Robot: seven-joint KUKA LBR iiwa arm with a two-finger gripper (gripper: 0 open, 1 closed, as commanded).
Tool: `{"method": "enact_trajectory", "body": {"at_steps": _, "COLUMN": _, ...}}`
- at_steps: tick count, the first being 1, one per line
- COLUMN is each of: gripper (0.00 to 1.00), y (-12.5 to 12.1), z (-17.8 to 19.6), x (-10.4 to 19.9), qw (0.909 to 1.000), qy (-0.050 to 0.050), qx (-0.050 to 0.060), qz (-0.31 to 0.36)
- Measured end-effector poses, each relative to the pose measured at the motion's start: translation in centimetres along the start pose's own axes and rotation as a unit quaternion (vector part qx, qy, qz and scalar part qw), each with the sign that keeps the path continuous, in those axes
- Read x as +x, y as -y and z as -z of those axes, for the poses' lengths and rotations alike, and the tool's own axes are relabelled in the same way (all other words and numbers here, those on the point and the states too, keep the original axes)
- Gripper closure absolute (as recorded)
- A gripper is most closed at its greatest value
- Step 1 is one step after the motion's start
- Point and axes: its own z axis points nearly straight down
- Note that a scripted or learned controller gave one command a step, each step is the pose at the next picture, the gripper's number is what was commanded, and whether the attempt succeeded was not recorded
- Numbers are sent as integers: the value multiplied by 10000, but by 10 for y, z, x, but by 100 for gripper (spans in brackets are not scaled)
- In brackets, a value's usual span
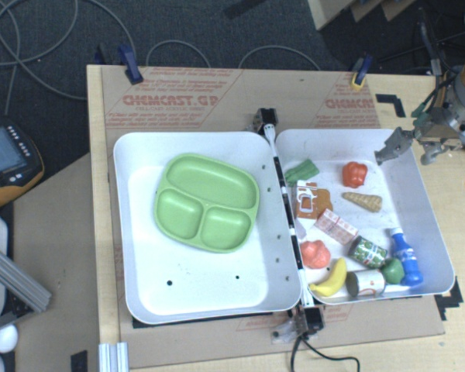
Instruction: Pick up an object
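Judging by how things lie, the pick has not begun: every object rests in a bin and nothing is lifted. The gripper (pixel 409 147) hangs at the right edge of the frame, over the upper right rim of the right bin (pixel 426 208), and its fingers look spread apart with nothing between them, though they are small and partly blurred. What is left is the whole job: choosing a thing, coming down on it, closing and raising it. The left bin (pixel 139 270) holds a green divided plate (pixel 207 202) in its upper middle. The right bin holds the candidates: a red pepper (pixel 354 173) nearest the gripper, a cone (pixel 363 201) just below it, a banana (pixel 331 279), a blue bottle (pixel 404 255) and a green can (pixel 368 250) toward the lower right, among other small items.
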Motion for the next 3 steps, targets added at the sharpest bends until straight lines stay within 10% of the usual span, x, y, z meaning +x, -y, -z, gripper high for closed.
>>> {"method": "enact_trajectory", "body": {"at_steps": 1, "gripper": 0, "y": -41, "z": -171, "x": -17, "qw": 10000, "qy": 0, "qx": 1, "qz": 3}}
{"method": "enact_trajectory", "body": {"at_steps": 2, "gripper": 0, "y": -61, "z": -170, "x": -9, "qw": 10000, "qy": 3, "qx": -9, "qz": 7}}
{"method": "enact_trajectory", "body": {"at_steps": 3, "gripper": 100, "y": -62, "z": -159, "x": -9, "qw": 10000, "qy": 12, "qx": -28, "qz": 13}}
